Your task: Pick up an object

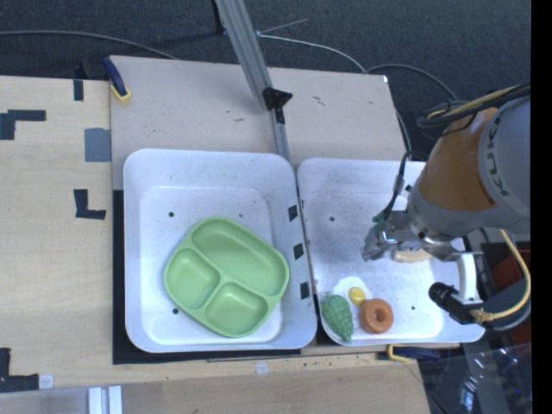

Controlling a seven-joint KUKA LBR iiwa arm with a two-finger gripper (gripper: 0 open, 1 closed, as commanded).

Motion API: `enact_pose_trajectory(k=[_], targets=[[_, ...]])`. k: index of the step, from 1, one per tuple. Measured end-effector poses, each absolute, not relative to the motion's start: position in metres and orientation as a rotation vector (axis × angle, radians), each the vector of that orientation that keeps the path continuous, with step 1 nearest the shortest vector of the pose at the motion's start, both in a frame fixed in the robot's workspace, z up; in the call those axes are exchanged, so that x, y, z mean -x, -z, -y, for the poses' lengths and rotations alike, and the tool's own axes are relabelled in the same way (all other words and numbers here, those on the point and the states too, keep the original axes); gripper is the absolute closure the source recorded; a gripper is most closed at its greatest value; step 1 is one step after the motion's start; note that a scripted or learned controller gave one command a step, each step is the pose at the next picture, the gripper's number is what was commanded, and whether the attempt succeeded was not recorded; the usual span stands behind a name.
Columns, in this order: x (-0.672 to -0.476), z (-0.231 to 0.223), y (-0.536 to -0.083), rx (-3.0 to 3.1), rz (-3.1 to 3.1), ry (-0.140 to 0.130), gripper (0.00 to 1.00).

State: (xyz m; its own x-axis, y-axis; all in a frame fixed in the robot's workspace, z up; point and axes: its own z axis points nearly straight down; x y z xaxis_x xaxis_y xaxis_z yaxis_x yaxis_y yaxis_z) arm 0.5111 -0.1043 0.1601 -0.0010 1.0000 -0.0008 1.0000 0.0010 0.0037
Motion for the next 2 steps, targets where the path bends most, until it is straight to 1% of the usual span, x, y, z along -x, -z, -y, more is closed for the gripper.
enact_pose_trajectory(k=[1, 2], targets=[[-0.514, 0.098, -0.204, -2.217, -2.222, -0.003, 1.00], [-0.515, 0.098, -0.220, -2.220, -2.223, 0.000, 1.00]])
